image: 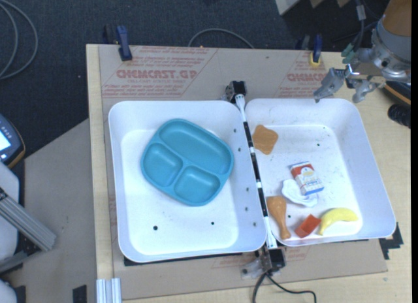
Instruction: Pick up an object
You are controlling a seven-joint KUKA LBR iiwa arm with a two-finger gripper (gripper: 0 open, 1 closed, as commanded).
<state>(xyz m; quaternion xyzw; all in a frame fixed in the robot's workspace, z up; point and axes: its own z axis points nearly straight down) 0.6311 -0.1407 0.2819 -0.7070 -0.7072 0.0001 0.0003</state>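
Note:
My gripper hangs above the far edge of the right bin, near its back right corner. Its two fingers stand apart and nothing is between them. Below it, in the right bin, lie a tan flat piece, a small red and white carton resting on a white scrap, a brown drumstick, a red piece and a yellow banana. All of these sit well in front of the gripper, towards the bin's near side.
The left bin holds a blue divided plate. A black clip joins the bins at the far seam. Blue clamps grip the board's back edge.

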